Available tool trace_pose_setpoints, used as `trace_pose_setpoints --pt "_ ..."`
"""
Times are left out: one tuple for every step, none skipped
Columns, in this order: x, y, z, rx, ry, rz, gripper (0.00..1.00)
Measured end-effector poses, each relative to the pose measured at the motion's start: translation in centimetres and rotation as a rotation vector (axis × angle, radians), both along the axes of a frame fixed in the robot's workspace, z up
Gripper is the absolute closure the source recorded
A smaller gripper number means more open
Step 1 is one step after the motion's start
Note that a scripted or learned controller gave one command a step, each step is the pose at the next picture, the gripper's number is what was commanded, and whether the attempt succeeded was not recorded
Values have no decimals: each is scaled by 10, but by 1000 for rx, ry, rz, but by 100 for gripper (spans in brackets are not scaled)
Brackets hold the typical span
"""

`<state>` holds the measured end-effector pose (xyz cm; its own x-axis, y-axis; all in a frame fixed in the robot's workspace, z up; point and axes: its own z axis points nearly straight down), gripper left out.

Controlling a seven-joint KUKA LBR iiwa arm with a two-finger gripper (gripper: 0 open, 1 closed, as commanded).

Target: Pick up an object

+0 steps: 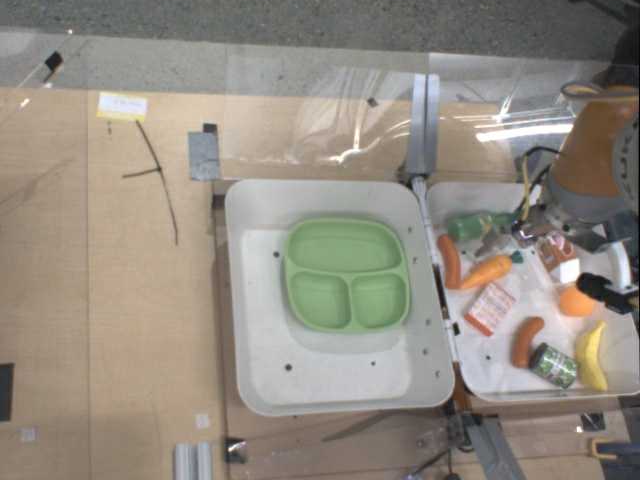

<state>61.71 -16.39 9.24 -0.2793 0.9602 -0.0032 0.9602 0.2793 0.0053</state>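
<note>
On the desk (110, 298), the left bin (250, 368) holds a green divided plate (347, 273). The right bin (500, 383) carries the objects: a carrot (487, 271), two sausages, a banana (594, 356), a can (553, 364) (lying on its side) and a green bottle (470, 227). The hand (522, 230) sits low over that bin's far side, near the bottle; its grip I cannot tell.

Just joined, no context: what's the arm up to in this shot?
The arm reaches in from the right over the right bin, its gripper low near the green bottle and carrot. Nothing is visibly held. Two sausages, an orange, banana, can and a small packet lie there too. The left bin holds a green divided plate.
</note>
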Motion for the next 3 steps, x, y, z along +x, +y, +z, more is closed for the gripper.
trace_pose_setpoints --pt "-37 49 0 -2 -1 406 0" --pt "-34 48 14 -3 -10 403 100" --pt "-34 48 13 -3 -10 403 0"
